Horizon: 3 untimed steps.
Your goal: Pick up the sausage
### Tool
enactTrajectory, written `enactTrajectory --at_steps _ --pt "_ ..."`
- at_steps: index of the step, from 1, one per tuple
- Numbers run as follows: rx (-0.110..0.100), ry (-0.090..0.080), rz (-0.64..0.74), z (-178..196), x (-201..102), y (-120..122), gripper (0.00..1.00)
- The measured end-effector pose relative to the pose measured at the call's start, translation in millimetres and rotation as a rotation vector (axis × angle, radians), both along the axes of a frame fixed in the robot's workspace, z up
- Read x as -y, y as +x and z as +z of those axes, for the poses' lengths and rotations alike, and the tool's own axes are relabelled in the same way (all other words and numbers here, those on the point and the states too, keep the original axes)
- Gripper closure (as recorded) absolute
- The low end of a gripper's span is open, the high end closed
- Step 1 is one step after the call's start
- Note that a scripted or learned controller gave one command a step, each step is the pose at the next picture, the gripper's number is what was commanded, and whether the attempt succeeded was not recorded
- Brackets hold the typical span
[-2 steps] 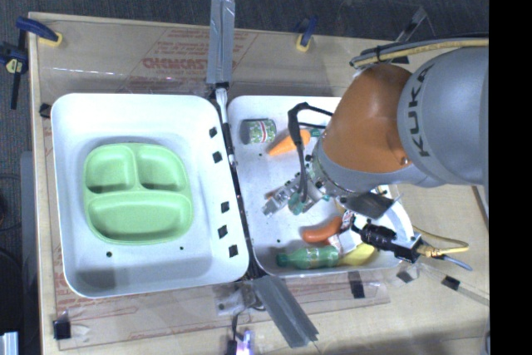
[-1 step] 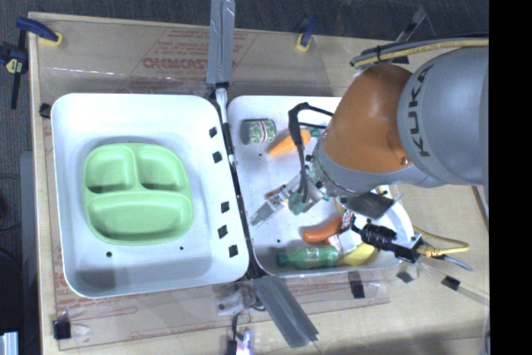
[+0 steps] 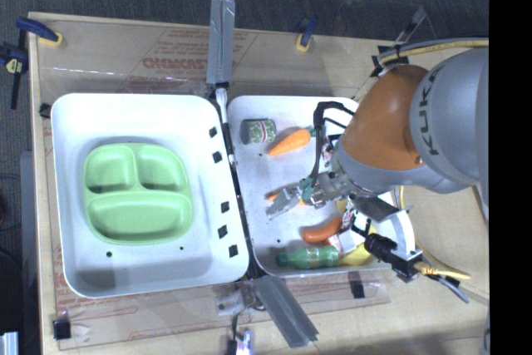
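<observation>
Over the right white bin (image 3: 249,179), my metal two-finger gripper (image 3: 287,199) hangs open, empty; approach step: shift onto reddish-orange sausage (image 3: 320,231), then close.

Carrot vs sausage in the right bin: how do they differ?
The carrot is brighter orange and tapered; the sausage is darker red-orange and even in width. The carrot lies near the bin's far end beside a can; the sausage lies nearer, just above a green bottle. Both lie flat, slanted alike.
</observation>
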<state>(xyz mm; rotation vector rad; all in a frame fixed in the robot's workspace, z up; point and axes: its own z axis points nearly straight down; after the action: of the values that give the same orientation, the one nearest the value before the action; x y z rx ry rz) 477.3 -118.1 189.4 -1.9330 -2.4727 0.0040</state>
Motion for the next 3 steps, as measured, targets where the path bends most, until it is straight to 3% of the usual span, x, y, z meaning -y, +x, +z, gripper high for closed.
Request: enactTrajectory --at_steps 1,2,3 --pt "0.000 0.000 0.000 0.0 0.0 0.0 0.00" --pt "0.001 0.001 0.033 2.7 92.0 0.2 0.00" --pt "0.000 0.003 0.129 -100.2 91.5 -0.1 0.00"
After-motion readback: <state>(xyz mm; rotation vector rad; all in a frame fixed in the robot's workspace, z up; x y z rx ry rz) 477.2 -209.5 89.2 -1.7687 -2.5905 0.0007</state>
